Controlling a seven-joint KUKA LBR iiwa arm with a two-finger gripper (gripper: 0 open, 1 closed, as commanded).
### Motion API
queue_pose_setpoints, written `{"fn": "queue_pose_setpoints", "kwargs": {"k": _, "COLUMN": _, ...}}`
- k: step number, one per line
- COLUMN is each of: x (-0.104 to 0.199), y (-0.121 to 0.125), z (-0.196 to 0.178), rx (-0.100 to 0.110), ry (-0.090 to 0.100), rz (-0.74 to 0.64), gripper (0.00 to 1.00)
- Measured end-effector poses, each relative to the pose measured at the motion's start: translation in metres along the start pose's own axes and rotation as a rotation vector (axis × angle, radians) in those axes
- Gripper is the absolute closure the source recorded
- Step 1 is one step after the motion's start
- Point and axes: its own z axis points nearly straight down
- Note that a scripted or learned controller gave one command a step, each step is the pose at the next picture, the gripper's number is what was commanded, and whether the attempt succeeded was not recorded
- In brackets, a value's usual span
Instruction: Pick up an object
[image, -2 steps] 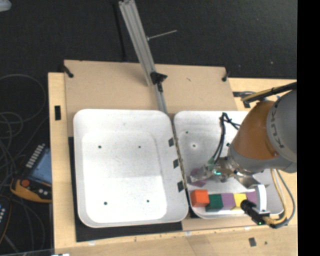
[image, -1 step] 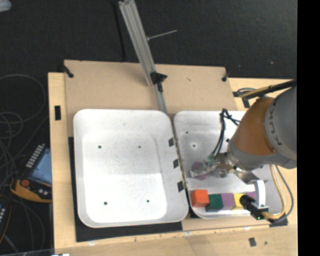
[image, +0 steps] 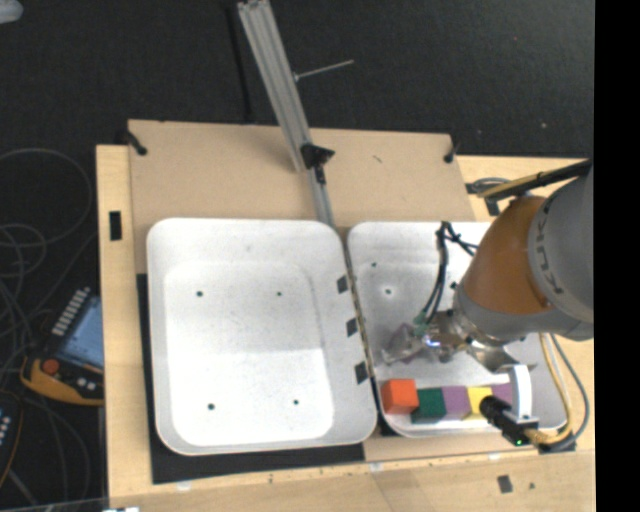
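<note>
While I watch, the two-finger metal gripper (image: 410, 340) hangs low in the right shallow white bin (image: 400, 250); can't tell its state. Orange cube (image: 402, 395) at its 6 o'clock, then green (image: 431, 403), purple (image: 456, 400), yellow blocks (image: 480, 397) toward 4, lined along the near wall, prob. awkward to reach.

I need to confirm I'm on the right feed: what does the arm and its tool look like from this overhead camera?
The arm is grey and rounded, with a broad orange band above the wrist and dark lettering partly visible on the grey shell. Black cables run down beside the orange section towards the wrist. The tool is a small metallic grey assembly, with a faint green and blue glint at its base.
</note>
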Motion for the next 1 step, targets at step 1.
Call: {"fn": "queue_pose_setpoints", "kwargs": {"k": 1, "x": -0.0089, "y": 0.0434, "z": 0.0285, "rx": -0.003, "ry": 0.002, "rz": -0.001, "gripper": 0.00}}
